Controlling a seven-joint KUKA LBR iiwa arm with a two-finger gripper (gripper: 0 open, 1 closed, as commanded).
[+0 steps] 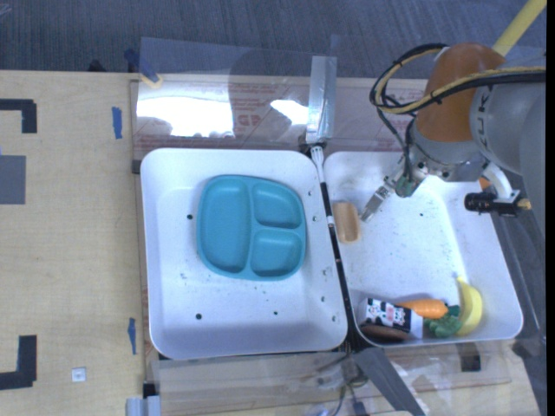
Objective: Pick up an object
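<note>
Here the jaws (375,203) hang, grip state unclear, beside the bread roll (347,221).

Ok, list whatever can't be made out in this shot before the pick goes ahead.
- The hand above the right white bin: too small in the camera view to tell its finger state.
- Black-and-white printed carton: print too small to read; its lower edge sits behind the bin's rim.
- Orange carrot with green top: it overlaps the carton and the yellow banana, so contact can't be judged.
- Tan bread-like block: blurred; material unclear.
</note>
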